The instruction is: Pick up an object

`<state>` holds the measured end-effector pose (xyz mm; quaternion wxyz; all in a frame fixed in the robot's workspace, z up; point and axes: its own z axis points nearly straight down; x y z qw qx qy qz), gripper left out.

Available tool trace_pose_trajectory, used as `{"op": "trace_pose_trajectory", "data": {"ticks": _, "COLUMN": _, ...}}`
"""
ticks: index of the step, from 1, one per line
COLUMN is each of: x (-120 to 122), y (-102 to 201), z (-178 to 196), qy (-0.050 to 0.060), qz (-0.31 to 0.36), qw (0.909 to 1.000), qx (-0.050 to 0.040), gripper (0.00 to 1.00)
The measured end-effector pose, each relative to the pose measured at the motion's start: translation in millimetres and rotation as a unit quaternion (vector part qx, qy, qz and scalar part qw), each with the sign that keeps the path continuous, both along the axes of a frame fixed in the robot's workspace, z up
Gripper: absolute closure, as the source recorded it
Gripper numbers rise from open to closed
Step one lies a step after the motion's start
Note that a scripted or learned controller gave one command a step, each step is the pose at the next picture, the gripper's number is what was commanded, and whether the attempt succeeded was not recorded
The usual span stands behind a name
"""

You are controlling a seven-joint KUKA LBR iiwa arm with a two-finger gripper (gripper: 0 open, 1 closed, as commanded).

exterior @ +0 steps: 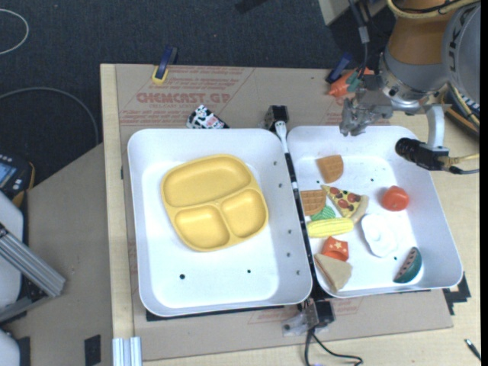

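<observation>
The right bin [442, 227] serves as the landmark here, since it holds all the loose toy food the arm could pick from. The gripper [355, 122] hangs above this bin's far rim, at the top left corner, with nothing under or between its tips; whether the jaws are parted or closed I cannot tell at this slant. It sits high and off to the edge, probably a staging spot before it goes down over a target.

Inside the right bin, the pieces crowd the left half: a brown bread slice [330, 167] nearest the gripper, then a pizza slice [345, 199], a waffle [312, 201] against the left wall, a corn cob [329, 226], a red strawberry [336, 248] and a sandwich wedge [333, 271] toward the near rim. A tomato [394, 197] lies apart on the right side, with a white egg [379, 233] and a watermelon slice [409, 265] below it. The tomato stands free of neighbours, so it looks the easiest grab.

Left of the right bin, the other bin [152, 280] carries a yellow divided plate [214, 201], likely a drop-off spot
</observation>
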<state>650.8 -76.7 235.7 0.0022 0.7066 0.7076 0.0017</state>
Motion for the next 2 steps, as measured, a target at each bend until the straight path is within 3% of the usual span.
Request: {"op": "trace_pose_trajectory", "data": {"ticks": 2, "x": -8.2, "y": -6.1, "z": -20.1, "qy": 0.004, "qz": -0.001, "qw": 1.0000, "qx": 0.0001, "gripper": 1.00}}
